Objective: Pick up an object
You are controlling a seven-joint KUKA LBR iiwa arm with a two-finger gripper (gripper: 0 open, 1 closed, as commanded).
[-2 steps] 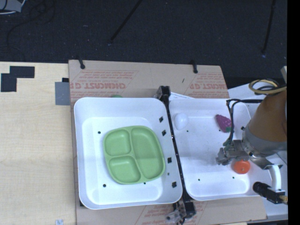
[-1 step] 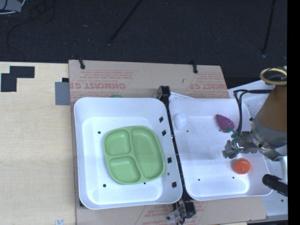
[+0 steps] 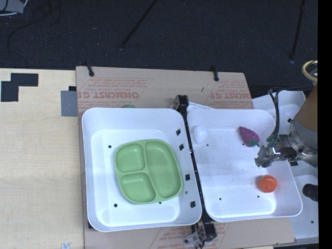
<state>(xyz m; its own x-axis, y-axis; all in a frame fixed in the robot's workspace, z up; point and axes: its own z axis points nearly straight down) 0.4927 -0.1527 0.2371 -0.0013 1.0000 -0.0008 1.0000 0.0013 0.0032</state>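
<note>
Near the front of the right bin [image 3: 228, 211] sits a small round orange object [image 3: 267, 183], close to the bin's right wall. It lies on the white floor by itself and nothing touches it. Just behind it and a bit to the left, the gripper [image 3: 262, 158] hangs over the same bin. Its metal tips point left, and how far apart the jaws are cannot be told, because the tips look small and blurry. Nothing can be seen held between them. The grey arm [image 3: 306, 134] comes in from the right side, over the bin's right wall, with a black cable looping up beside it. A little farther back and to the left of the gripper lies a purple object with a bit of green on it [image 3: 249, 135]. It is near the gripper but apart from it. Farther left, close to the middle divider [image 3: 191, 160], a small white round thing [image 3: 200, 134] rests on the white floor and is hard to make out. In the left bin [image 3: 98, 139] lies a light green plate with three sections [image 3: 148, 170], flat in the middle of the floor. Both bins sit on a brown cardboard sheet [image 3: 155, 87] with red printing. Behind that, the far part is a dark floor with cables.
</note>
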